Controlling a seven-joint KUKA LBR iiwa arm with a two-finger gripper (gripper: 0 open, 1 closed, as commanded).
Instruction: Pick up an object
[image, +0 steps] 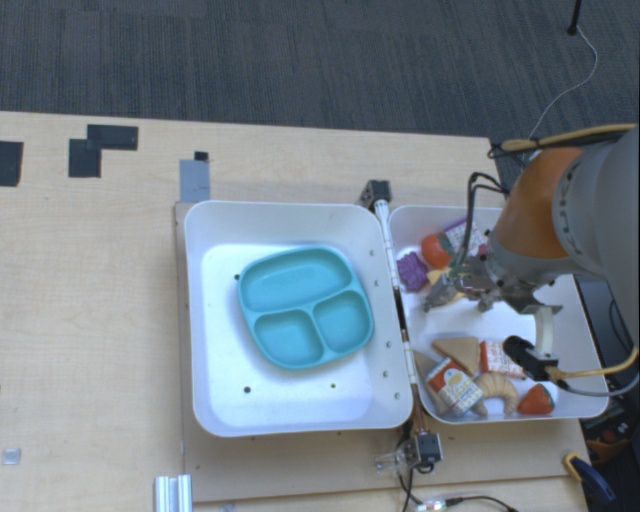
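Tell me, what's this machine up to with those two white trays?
The grey and orange robot arm is reaching into the right bin, which holds a jumble of toy food, to pick one up. Its gripper hovers low near a purple piece. The left bin holds a blue divided plate.

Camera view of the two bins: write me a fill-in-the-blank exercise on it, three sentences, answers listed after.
1. The teal divided plate lies in the ____ bin of the view.
2. That plate has ____ compartments.
3. The purple item lies in the right bin, near the ____ that separates the two bins.

Missing words: left; three; divider
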